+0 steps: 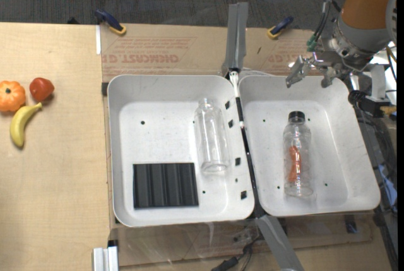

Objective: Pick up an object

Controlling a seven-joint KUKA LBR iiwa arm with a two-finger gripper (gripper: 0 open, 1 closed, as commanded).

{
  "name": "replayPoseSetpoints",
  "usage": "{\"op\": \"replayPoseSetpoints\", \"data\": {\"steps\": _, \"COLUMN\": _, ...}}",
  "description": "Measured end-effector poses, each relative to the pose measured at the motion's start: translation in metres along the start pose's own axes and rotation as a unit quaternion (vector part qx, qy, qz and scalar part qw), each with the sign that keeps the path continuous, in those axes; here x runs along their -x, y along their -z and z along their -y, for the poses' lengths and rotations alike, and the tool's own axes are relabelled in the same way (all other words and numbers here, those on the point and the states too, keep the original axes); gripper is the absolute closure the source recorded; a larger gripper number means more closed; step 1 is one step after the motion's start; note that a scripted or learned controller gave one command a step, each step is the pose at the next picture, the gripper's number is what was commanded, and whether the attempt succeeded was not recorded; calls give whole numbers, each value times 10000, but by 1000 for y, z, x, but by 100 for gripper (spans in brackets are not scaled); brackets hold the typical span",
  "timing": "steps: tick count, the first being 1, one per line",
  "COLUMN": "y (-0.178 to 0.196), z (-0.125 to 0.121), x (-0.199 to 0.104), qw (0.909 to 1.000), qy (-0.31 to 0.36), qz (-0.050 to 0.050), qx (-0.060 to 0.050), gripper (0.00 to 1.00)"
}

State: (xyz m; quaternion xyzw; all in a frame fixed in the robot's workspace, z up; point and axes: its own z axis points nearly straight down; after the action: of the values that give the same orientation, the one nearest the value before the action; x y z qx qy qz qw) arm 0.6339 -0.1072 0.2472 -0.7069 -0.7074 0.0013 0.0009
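Hovering with my jaws (310, 74) spread.
I'm gripping nothing; the capped bottle (297, 155) is lying below them.

The two bins (120, 156) look like smooth white plastic, lightly scuffed and speckled; the capped bottle (297, 162) is clear glossy plastic with a black cap; the open tumbler (211, 137) is clear and shiny too; the ribbed block (165, 185) is matt black; the sheet (164, 52) under the bins is matt brown cardboard; the bench (50, 200) is pale, smooth wood-look board; the gripper (312, 74) shows dull grey metal.
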Motion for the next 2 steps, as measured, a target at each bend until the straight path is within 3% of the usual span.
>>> {"op": "replayPoseSetpoints", "data": {"steps": 1, "y": -154, "z": 48, "x": 30, "qw": 9944, "qy": 1054, "qz": -5, "qx": 0, "gripper": 0}}
{"op": "replayPoseSetpoints", "data": {"steps": 2, "y": -156, "z": 125, "x": -6, "qw": 9976, "qy": 690, "qz": -5, "qx": 4, "gripper": 0}}
